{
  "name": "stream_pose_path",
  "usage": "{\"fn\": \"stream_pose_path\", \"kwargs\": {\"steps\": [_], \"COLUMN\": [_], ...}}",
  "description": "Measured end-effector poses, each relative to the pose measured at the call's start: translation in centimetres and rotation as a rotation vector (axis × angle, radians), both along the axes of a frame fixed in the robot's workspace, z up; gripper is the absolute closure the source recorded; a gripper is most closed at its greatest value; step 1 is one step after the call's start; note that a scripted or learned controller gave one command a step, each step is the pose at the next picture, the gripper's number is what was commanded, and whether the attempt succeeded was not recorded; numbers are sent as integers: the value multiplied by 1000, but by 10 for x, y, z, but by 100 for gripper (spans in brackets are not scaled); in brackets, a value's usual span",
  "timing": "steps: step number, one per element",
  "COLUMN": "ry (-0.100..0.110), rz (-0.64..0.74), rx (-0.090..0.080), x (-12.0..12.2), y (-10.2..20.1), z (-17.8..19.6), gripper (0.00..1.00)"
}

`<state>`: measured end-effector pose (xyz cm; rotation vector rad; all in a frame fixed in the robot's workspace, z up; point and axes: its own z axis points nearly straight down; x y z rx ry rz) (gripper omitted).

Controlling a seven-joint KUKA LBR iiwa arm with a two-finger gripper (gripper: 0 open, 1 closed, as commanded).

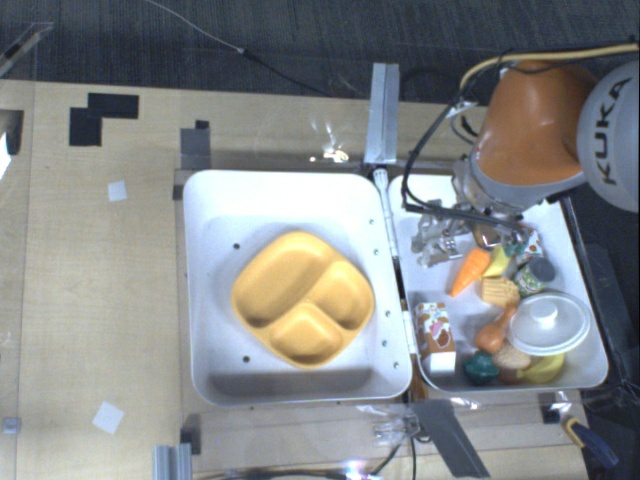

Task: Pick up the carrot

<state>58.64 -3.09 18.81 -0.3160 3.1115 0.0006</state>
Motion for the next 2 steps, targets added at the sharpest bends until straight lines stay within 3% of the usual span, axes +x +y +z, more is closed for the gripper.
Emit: {"fn": "stream_pose_path", "kwargs": {"steps": [1,2], "ry": [2,6], "rz": [0,-303], "rx": [0,2], "x": [0,-20], "y": [-1,-39], "z": [-1,-2], "gripper": [0,0]}}
